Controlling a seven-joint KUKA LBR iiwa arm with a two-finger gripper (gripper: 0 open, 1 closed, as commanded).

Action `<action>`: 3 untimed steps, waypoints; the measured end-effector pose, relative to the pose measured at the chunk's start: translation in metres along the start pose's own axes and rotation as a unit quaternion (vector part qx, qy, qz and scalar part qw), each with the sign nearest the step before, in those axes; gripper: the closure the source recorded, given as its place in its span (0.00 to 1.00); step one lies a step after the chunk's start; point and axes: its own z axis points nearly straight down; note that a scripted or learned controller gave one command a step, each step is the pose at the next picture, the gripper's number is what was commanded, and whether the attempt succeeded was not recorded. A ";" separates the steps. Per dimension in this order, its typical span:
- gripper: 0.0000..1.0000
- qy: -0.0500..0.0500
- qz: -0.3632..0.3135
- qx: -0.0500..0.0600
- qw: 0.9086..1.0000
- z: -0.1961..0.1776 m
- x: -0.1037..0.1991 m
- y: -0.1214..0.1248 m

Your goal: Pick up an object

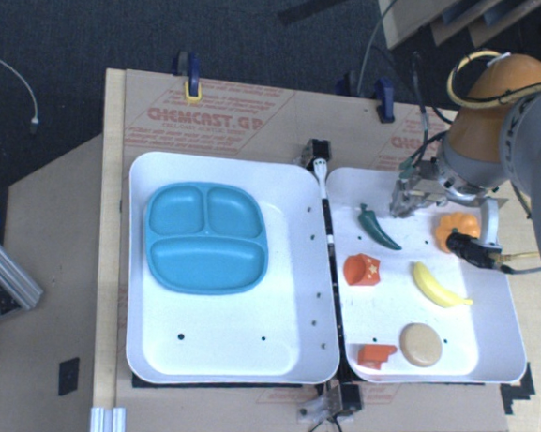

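The right bin holds a green pepper, a red pepper-like piece, a yellow banana, a tan round cookie, a small orange-red block and an orange item partly hidden by the arm. My gripper hangs over the back of the right bin, just right of and above the green pepper's upper tip. Nothing shows between its fingers.
A blue divided plate lies in the left bin. The two bins meet at a ridge with black clips. Cables run along the right side near a black connector. Clamps hold the brown board at its back edge.
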 end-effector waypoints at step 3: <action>1.00 0.003 -0.001 0.009 1.000 -0.115 0.044 -0.012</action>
